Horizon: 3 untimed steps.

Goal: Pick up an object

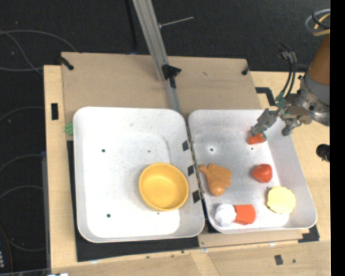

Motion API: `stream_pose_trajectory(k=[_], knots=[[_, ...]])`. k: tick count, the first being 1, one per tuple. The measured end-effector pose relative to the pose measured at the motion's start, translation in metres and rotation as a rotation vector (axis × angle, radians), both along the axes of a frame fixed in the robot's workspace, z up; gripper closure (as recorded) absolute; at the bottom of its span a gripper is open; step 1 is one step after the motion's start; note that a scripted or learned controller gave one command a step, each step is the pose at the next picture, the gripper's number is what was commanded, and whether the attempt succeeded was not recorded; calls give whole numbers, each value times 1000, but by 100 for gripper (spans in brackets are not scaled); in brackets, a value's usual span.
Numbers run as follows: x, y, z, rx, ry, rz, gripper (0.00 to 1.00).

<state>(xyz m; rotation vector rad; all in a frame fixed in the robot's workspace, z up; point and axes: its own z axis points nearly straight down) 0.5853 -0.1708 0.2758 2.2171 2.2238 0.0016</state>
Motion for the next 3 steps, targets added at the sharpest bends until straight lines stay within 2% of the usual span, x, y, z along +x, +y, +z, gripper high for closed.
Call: stream_pose_trajectory(k=[1, 2, 3], knots=[[0, 0, 0, 0, 0, 0, 0], [8, -7, -51, -2, 5, -4, 0], [-3, -7, -106, -1, 7, -4, 0]])
